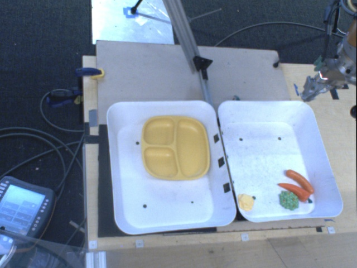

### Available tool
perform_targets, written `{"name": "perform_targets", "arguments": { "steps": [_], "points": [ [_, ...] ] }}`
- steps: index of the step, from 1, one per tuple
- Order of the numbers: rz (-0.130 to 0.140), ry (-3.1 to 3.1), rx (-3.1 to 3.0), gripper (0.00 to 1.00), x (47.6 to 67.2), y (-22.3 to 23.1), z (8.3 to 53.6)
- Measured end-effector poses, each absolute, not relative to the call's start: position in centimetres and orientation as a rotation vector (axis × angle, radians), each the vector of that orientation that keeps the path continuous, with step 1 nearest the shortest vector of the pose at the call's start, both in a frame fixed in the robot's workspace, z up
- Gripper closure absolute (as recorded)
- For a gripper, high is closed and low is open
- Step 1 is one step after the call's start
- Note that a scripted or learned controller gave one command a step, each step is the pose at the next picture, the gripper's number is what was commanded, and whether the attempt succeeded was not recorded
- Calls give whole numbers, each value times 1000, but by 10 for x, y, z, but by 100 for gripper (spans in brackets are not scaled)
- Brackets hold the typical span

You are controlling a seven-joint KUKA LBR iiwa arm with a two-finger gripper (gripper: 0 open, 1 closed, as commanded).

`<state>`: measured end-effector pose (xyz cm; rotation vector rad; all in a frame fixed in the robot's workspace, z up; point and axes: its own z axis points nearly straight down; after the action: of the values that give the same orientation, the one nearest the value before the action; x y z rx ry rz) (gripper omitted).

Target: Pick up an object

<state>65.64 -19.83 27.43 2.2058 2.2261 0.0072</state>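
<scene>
- Yellow plastic is what you meet first in the left bin [120, 205]: a divided plate [175, 148] with three compartments lies flat toward that bin's upper middle.
- You find the pickable things in the right bin [321, 149], all gathered along its near edge.
- Two orange carrot-like pieces [297, 184] lie side by side at a slant in the near right corner, close together.
- You see a small green broccoli-like lump [288, 200] just below them, touching or almost touching the lower orange piece; which of the two you cannot tell.
- A pale yellow lump [245, 202] sits apart to the left, near the right bin's near left corner, with a small dark speck at its edge.
- Your gripper [310, 89] hangs at the upper right, outside the right bin, just beyond its far right corner and well apart from every item.
- Whether its fingers are spread or closed you cannot tell; they are too small and blurred, and you see nothing between them.
- Both bins rest on a wooden bench [240, 71], and a handheld control pendant [22, 208] lies on the floor at the lower left.
</scene>
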Motion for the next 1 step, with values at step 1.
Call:
{"name": "perform_targets", "arguments": {
  "steps": [1],
  "points": [
    [4,2231,2208,100,670,-151,265]
  ]
}}
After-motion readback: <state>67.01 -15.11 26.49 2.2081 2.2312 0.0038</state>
